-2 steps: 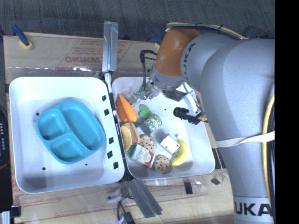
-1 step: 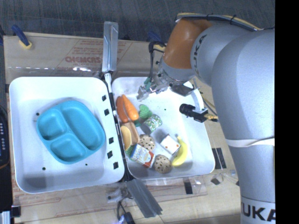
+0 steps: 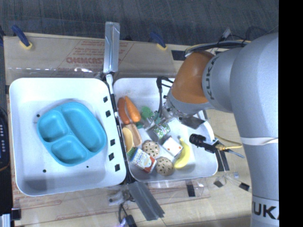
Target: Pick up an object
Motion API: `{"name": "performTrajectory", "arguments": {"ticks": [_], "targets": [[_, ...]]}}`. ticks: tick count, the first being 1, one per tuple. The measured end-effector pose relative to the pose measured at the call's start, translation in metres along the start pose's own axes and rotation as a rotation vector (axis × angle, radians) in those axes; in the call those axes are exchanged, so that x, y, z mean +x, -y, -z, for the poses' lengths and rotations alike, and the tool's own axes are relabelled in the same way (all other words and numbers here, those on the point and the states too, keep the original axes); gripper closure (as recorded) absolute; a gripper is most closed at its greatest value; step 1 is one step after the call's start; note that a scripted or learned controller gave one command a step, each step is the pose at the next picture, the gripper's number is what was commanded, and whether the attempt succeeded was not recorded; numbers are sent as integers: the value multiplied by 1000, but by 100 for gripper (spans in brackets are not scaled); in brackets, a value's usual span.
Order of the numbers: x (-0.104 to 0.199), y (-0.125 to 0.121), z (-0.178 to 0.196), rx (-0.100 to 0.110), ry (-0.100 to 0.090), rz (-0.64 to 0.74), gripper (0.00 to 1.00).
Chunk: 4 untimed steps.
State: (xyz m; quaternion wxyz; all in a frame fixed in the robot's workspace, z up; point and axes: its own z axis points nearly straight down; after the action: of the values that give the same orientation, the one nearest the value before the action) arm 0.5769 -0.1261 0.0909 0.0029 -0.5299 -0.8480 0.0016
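Gripper down among toy food in the right bin

A carrot [image 3: 129,109] lay near the right bin's [image 3: 208,167] left wall, just left of the gripper [image 3: 158,125]; cookies [image 3: 150,148] and a banana [image 3: 183,156] sat toward its near edge. A blue divided tray [image 3: 71,132] filled the left bin [image 3: 23,174].

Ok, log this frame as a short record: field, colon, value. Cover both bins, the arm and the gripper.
left bin: holds a blue divided tray
right bin: holds the toy food pile
items in right bin: carrot, hot dog bun, two cookies, banana, small carton, white card
arm: reaches in from the right, over the right bin
gripper: low over the middle of the pile, beside the carrot
finger state: cannot tell
grasp: nothing seen held
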Motion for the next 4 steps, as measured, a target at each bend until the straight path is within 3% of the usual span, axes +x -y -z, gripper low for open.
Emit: {"name": "performTrajectory", "arguments": {"ticks": [1,2,3,4], "targets": [[-73,-23,0,-5,4,-204,100],[-6,35,-1,-3,1,-163,100],[-57,2,95,-9,6,-297,100],[-28,-2,10,4,-3,-382,100]]}}
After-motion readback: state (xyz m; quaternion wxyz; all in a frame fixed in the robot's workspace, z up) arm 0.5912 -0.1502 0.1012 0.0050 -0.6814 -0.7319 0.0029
